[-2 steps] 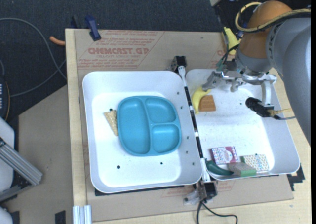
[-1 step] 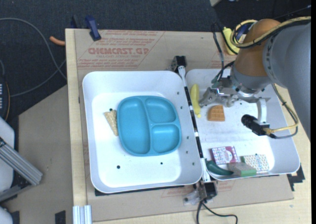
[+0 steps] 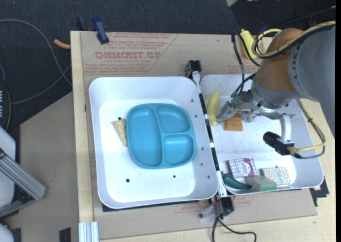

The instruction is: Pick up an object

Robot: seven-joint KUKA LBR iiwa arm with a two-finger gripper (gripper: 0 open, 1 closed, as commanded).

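A robot arm (image 3: 298, 65) reaches from the right into the right bin (image 3: 311, 174), its gripper (image 3: 237, 109) lowered over the bin's upper left corner. Whether the tool is clenched or released cannot be told from this angle. Just below it lies a small orange block (image 3: 233, 124), flat and squarish like a cracker, close under the gripper, though contact cannot be judged. A yellow banana (image 3: 213, 106), slim and curved, rests along the bin wall just beside them. The risk here is crowding: with block, banana and wall so close together, a closing grip may well nudge the block aside, catch the banana instead, or scrape the wall and come up with nothing. The flat block also offers little height to pinch. Near the bin's front edge sit a pink packet (image 3: 242, 168), a green piece (image 3: 234, 183) and a patterned box (image 3: 277, 175). The left bin (image 3: 106, 182) holds a blue divided plate (image 3: 160, 134) with a tan wedge (image 3: 120, 130) beside it.
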